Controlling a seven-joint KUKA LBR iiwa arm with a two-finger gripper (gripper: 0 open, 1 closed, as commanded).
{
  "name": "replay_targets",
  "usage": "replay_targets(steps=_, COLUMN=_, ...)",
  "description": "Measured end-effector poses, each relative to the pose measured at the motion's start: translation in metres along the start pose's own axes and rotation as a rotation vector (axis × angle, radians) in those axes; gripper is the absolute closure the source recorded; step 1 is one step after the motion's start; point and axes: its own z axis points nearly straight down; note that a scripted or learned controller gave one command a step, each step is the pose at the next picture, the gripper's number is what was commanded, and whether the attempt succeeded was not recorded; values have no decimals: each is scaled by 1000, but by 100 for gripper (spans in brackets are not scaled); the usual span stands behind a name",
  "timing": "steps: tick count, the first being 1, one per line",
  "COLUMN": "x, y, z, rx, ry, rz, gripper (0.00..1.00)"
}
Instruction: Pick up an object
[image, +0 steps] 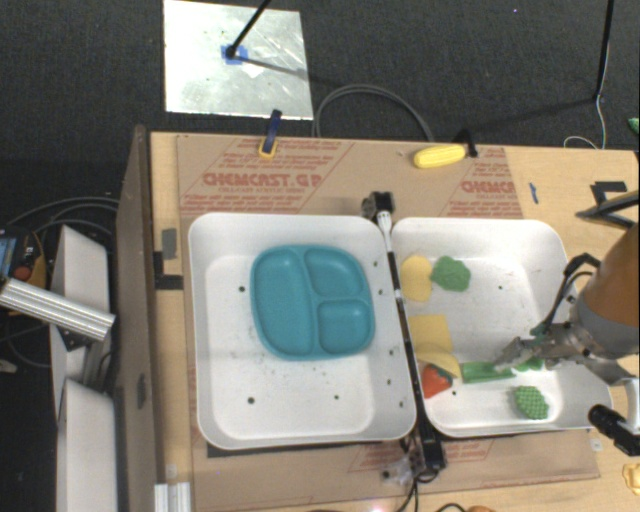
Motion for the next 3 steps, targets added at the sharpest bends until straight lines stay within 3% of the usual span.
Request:
replay_targets(steps=1, x=4, y=155, z=-10, rx=-24, ry=-6, rz=-16, gripper=0)
replay_targets(steps=2, x=0, y=190, z=-113, rx=-22, ry=-6, rz=-11, gripper=0)
replay_targets(steps=3, x=-10, y=88, z=-70, rx=1, ry=0, rz=-1, gripper=0)
